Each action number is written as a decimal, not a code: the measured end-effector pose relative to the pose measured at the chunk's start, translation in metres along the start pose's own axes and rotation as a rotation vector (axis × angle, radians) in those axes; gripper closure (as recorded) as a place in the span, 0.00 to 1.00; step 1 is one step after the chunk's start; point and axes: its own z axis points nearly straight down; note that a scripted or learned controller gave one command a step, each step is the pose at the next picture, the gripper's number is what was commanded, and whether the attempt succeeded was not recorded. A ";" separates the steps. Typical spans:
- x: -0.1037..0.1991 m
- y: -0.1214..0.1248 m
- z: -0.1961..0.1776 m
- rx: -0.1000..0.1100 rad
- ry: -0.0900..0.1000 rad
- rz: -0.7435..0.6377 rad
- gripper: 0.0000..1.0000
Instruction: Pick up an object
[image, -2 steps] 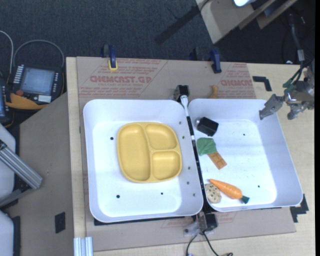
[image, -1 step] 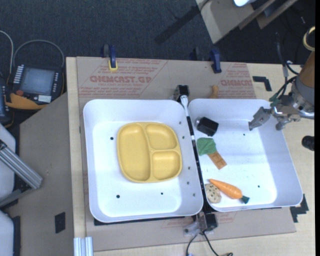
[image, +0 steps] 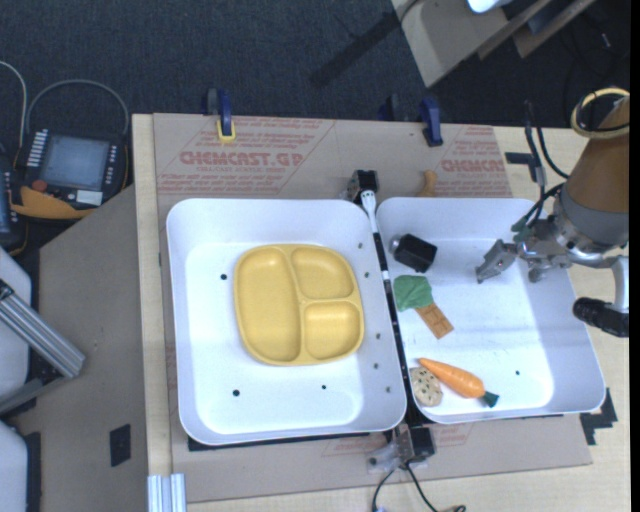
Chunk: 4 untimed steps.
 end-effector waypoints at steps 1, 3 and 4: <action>0.007 -0.005 0.047 -0.001 0.000 0.000 0.00; 0.005 0.008 -0.024 -0.017 -0.006 -0.002 1.00; 0.011 0.010 -0.087 -0.018 -0.006 -0.002 1.00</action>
